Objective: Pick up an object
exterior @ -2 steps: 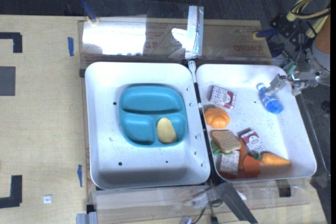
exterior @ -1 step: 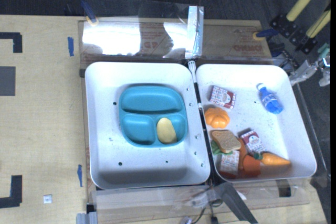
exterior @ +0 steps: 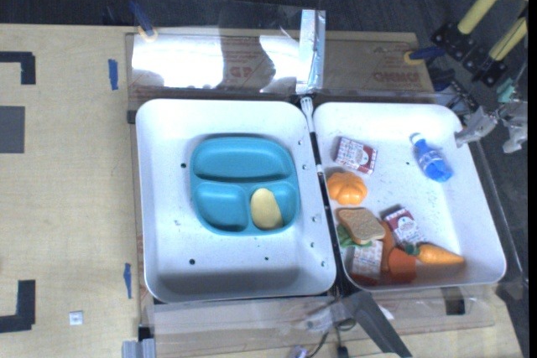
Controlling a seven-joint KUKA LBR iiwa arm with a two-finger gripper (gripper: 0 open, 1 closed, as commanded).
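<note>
The right bin (exterior: 474,205) holds several small items. A blue bottle (exterior: 431,158) lies near its far right corner. A red and white packet (exterior: 354,153) lies at the far left, with an orange fruit (exterior: 347,188) just in front of it. A slice of brown bread (exterior: 362,224) rests on a second packet (exterior: 367,259). Beside them are a small dark red packet (exterior: 402,223), a red piece (exterior: 401,262) and a carrot (exterior: 438,255) at the near edge. In the left bin (exterior: 159,180) a blue divided tray (exterior: 241,166) carries a yellow egg-shaped piece (exterior: 266,208) in its near right compartment.
A clear plastic sheet (exterior: 222,54) with a metal bracket (exterior: 310,50) stands behind the left bin. Yellow bars with black clamps (exterior: 478,46) crowd the far right corner, just beyond the right bin's rim. Wooden bench (exterior: 59,205) extends to the left.
</note>
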